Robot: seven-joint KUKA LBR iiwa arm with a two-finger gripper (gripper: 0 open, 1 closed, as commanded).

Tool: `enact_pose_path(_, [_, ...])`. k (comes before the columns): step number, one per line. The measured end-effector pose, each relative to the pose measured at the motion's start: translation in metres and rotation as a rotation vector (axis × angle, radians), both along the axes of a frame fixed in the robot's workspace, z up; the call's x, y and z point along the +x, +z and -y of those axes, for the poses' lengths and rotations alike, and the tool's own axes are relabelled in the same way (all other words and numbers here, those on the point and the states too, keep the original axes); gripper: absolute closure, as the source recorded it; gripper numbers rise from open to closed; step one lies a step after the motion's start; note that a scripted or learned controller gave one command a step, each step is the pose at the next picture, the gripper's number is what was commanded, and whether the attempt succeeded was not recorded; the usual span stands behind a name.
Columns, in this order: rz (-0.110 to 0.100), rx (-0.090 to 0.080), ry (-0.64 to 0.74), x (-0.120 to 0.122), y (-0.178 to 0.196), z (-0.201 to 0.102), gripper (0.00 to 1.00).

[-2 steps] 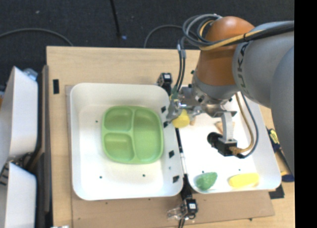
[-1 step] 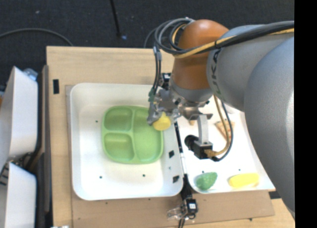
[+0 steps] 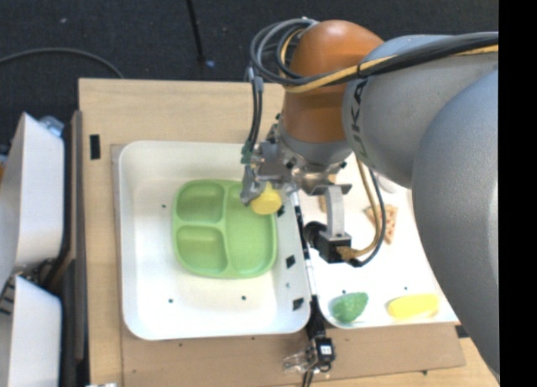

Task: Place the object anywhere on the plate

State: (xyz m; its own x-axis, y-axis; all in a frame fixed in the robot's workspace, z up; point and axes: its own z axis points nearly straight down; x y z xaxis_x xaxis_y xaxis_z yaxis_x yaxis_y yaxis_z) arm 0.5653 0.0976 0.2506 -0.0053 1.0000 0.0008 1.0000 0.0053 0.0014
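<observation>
Crowding the right bin (image 3: 419, 234), the bulky grey arm hides much of its floor; a bumpy green lump (image 3: 349, 306) and a smooth yellow oblong piece (image 3: 412, 305) lie near its front edge on the pale wooden surface (image 3: 168, 100). Left, a glossy green three-compartment plastic plate (image 3: 220, 230) sits in the left bin (image 3: 147, 293). The gripper (image 3: 262, 194) fingers grasp a small rounded yellow object (image 3: 267, 202) over the plate's far right corner.

Green plate (image 3: 225, 230); yellow object (image 3: 267, 201) — white bin (image 3: 143, 293).

Dark carpet floor (image 3: 126, 7) is showing behind a light wood bench (image 3: 168, 104), black cables (image 3: 191, 16) trailing across it.
</observation>
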Motion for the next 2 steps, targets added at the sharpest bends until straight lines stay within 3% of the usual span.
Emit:
enact_pose_path(1, [-0.002, -0.002, -0.005, -0.0081, -0.0079, 0.0037, 1.00])
enact_pose_path(2, [-0.001, -0.002, -0.005, -0.0078, -0.0077, 0.0036, 0.00])
